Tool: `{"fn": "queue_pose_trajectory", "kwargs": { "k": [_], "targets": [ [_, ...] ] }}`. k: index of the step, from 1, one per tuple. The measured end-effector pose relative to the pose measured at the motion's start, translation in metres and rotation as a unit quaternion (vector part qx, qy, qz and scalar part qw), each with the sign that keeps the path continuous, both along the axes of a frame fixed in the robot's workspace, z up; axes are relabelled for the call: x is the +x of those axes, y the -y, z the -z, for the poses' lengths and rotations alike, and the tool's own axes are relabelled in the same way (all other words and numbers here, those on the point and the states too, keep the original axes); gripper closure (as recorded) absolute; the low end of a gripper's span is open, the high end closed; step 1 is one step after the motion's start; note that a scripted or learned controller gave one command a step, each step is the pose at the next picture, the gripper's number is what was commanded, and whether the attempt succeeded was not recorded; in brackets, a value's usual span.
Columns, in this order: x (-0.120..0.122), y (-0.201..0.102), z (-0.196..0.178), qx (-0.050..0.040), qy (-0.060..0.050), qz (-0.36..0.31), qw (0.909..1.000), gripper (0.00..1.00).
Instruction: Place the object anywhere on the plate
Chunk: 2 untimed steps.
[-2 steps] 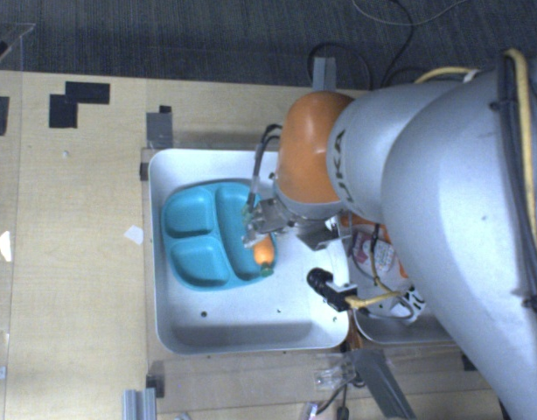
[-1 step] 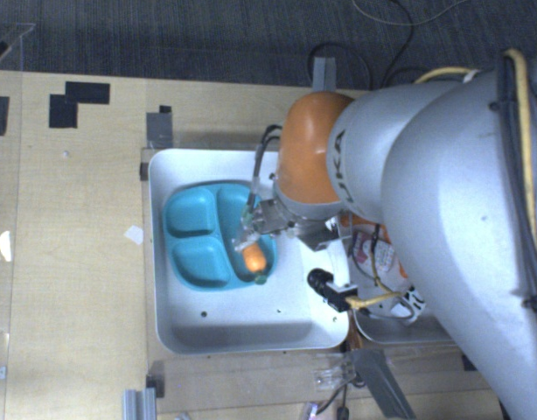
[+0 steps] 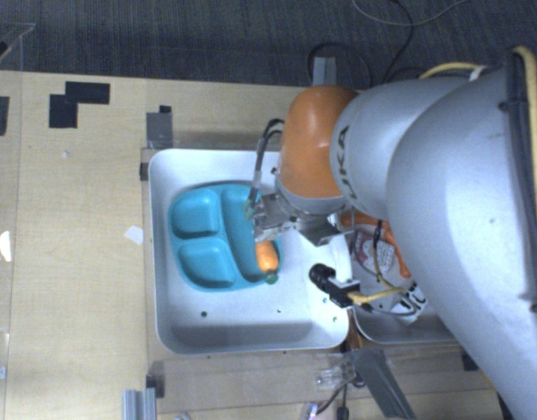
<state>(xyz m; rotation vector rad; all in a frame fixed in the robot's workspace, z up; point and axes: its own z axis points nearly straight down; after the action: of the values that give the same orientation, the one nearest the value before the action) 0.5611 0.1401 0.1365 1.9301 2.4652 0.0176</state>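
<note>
- Two white bins sit side by side on the bench (image 3: 76,234). You see the left bin (image 3: 242,331) almost whole. The arm (image 3: 443,191) covers most of the right bin (image 3: 393,334).
- The left bin holds one blue plate (image 3: 203,221) with three compartments: two smaller ones on the side away from the gripper and one long one directly under it.
- You count one orange object (image 3: 267,255), with a green tip at the end pointing away from the gripper. It shows just beneath the gripper (image 3: 261,226), over the end of the long compartment, close to the plate's rim.
- In the right bin, behind the gripper on the arm's side, you can make out two things: one red and white packet (image 3: 384,250) and one white item with dark markings (image 3: 410,303). Both are partly hidden, so you cannot identify them further.
- The gripper hangs over the long compartment, its tip right at the top end of the orange object.
- Jaw state: you cannot tell from this angle whether they are apart or together, because the wrist blocks the gap.
- You also cannot tell whether the orange object is clamped or lies free on the plate. It and the gripper tip look touching or nearly so.
- The rest of the left bin's floor, below and to the plate side of the gripper, shows bare white.
</note>
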Motion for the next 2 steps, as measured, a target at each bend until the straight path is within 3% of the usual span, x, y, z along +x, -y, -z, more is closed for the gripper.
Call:
{"fn": "queue_pose_trajectory", "kwargs": {
  "k": [1, 2],
  "targets": [
    [-0.032, -0.048, -0.028, -0.0012, -0.005, -0.144, 0.9895, 1.0],
    [-0.061, -0.086, -0.057, -0.0019, -0.005, -0.227, 0.974, 1.0]
  ]
}}
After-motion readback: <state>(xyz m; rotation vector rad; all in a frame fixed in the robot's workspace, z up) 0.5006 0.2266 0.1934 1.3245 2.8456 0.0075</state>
